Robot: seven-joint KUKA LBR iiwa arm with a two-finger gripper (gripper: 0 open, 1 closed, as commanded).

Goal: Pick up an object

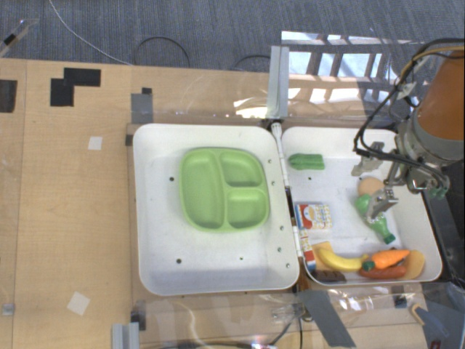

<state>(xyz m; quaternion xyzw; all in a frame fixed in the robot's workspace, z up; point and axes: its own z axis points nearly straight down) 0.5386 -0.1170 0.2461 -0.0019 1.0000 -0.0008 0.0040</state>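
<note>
Camera view: green bottle [372,217] slanting toward lower right beneath gripper [381,203], finger state unclear.

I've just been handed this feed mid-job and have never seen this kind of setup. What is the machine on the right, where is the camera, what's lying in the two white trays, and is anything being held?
One camera looks down at a slant on a wooden bench with two shallow white bins side by side. The grey and orange shape at the right is a robot arm; its gripper hangs low over the right bin.

The left bin holds a green divided plate.

The right bin holds toy food: a green block near the back, a small printed carton, a banana, a carrot, and beside the gripper a beige egg-like piece and a green piece.

The gripper is right at that green piece, but from this view I cannot tell whether anything is gripped.
</note>
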